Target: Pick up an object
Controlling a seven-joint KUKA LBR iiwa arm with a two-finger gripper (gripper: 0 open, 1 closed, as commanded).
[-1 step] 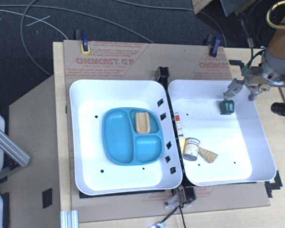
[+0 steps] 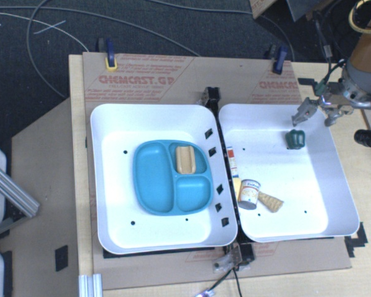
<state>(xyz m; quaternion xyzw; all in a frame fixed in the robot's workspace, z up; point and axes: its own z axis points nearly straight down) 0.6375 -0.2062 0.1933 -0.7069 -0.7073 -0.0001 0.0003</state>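
Observation:
My gripper (image 2: 315, 115) hangs over the far right part of the right bin (image 2: 334, 184), open, with nothing between its fingers. A small dark green object (image 2: 295, 140) lies on the bin floor just in front and to the left of it, apart from the fingers. Near the bin's front left lie a small labelled can (image 2: 248, 193) on its side and a tan wedge (image 2: 271, 202) touching it. A thin red and white item (image 2: 232, 160) rests along the bin's left wall.
The left bin (image 2: 111, 215) holds a blue divided plate (image 2: 154, 181) with a tan block (image 2: 185, 159) in its far right compartment. Clamps (image 2: 110, 53) grip the board's far edge. Cables trail across the dark floor behind.

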